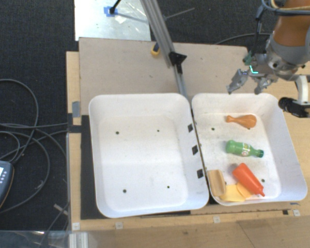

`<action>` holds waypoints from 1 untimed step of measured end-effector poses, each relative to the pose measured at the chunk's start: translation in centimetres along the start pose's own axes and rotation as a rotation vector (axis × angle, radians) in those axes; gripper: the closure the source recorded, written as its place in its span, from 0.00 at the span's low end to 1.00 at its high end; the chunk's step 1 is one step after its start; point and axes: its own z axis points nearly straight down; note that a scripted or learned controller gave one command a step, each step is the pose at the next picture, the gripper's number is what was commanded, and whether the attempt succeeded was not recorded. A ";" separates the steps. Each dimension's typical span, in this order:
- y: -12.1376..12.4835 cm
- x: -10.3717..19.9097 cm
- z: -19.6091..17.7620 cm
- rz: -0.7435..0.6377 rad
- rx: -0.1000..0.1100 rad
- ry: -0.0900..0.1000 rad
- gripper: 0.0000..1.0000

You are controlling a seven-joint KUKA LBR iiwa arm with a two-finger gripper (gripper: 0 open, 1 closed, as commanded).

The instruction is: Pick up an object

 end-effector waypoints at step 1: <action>0.1 0.0 -0.2 -0.002 -0.003 -0.001 0.00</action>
